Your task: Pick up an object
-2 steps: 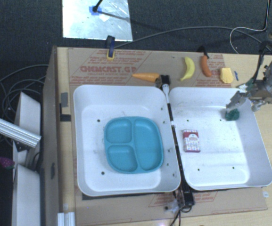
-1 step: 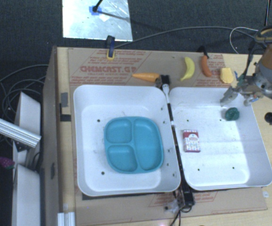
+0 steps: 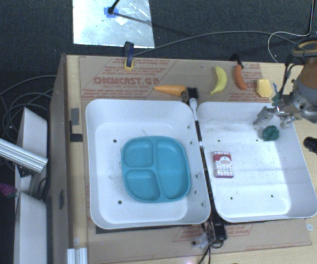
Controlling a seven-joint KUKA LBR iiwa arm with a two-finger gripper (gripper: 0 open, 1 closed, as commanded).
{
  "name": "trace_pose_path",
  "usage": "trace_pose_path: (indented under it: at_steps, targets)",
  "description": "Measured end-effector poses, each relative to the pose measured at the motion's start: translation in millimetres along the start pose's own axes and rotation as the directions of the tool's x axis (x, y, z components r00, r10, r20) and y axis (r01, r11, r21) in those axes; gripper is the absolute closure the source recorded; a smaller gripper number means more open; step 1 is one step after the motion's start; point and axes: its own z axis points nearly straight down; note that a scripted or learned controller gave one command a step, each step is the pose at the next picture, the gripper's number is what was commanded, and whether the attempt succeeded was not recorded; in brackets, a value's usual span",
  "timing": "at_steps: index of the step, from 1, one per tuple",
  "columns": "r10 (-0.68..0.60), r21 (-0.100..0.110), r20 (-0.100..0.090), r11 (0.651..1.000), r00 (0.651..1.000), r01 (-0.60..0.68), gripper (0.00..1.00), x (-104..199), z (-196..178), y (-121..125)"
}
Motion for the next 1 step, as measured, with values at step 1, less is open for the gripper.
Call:
trace_pose_path:
  at_steps: [1]
  targets:
    - [-0.003, 0.000, 0.000, 1.000, 1.000, 0.003, 0.00, 0.2, 32.8, 10.1]
